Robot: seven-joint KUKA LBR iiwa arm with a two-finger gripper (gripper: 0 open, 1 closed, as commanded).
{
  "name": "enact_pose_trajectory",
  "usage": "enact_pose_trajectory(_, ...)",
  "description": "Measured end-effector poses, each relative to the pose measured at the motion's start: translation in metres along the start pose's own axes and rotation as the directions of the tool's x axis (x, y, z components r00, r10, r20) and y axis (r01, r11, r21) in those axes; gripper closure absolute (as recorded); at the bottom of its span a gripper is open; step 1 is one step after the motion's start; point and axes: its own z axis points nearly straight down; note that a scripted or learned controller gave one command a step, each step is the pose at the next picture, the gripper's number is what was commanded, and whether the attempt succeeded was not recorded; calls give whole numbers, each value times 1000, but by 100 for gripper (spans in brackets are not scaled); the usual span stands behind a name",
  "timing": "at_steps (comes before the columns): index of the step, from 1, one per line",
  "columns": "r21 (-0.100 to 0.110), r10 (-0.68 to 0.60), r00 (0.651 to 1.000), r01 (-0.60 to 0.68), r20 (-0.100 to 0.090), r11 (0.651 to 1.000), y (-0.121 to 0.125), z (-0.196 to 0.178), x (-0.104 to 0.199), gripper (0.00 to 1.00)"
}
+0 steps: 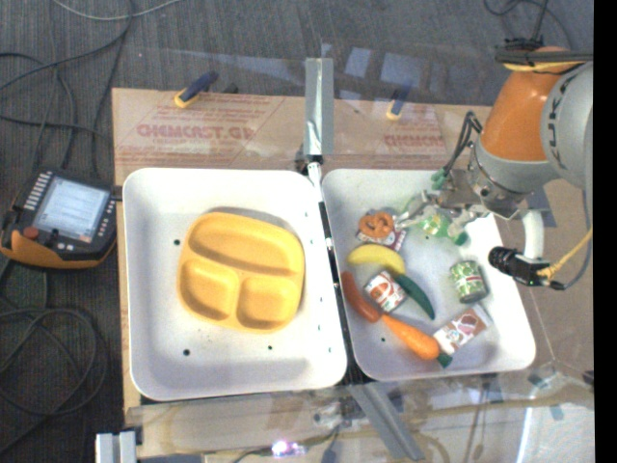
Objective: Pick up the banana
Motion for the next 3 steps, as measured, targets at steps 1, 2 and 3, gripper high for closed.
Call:
enact_pose_trajectory(1, -2, -199, 980, 199, 0, 980, 7, 87, 44, 0)
enact_pose_trajectory(2, -2, -320, 947, 320, 3, 947, -23, 20, -21, 0)
enact_pose_trajectory(3, -12, -398, 917, 398, 8, 917, -29, 92, -58, 0)
